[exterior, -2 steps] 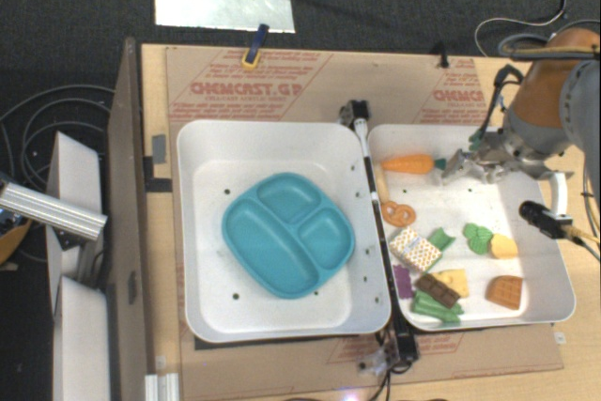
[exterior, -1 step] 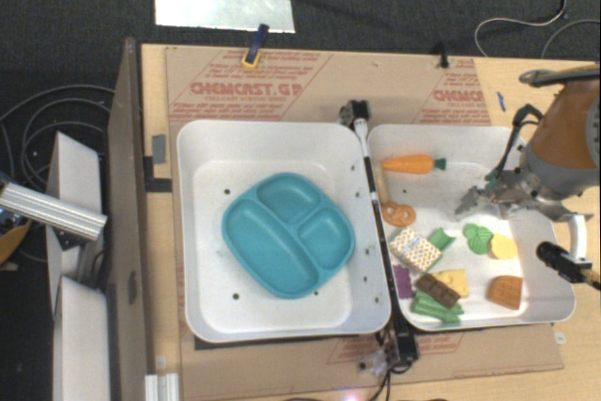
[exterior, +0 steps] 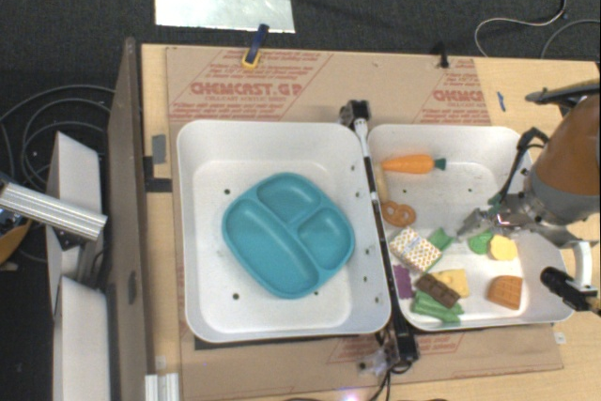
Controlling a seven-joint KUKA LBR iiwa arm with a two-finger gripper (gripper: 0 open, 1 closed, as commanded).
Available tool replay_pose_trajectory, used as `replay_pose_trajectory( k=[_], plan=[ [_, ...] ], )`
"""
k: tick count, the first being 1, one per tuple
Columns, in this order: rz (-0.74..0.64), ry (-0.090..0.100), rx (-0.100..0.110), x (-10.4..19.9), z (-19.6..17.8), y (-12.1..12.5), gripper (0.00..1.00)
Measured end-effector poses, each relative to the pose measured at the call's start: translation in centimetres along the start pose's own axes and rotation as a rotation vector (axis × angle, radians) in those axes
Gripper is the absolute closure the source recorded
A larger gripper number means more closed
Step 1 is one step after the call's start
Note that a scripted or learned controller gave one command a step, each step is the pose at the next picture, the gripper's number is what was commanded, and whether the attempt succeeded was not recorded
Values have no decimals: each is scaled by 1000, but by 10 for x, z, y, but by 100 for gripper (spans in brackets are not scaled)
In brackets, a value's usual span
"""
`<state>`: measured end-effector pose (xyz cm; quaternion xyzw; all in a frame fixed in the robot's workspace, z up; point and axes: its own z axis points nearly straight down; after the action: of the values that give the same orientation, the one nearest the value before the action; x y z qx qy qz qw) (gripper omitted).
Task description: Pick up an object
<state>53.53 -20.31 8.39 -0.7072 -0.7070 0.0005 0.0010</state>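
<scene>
Hand [exterior: 481,223] (grip impossible to tell) low in right bin [exterior: 488,146], bare floor beyond toward carrot [exterior: 411,164].

arm [exterior: 573,160] cut off at rt edge

Red "CHEMCAST GP" print, repeated on brown board [exterior: 282,75].
</scene>
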Motion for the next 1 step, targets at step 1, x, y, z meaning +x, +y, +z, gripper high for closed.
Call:
replay_pose_trajectory(
  k=[1],
  plan=[
    [-8, -3, -11, 1, -2, 75, 0]
  ],
)
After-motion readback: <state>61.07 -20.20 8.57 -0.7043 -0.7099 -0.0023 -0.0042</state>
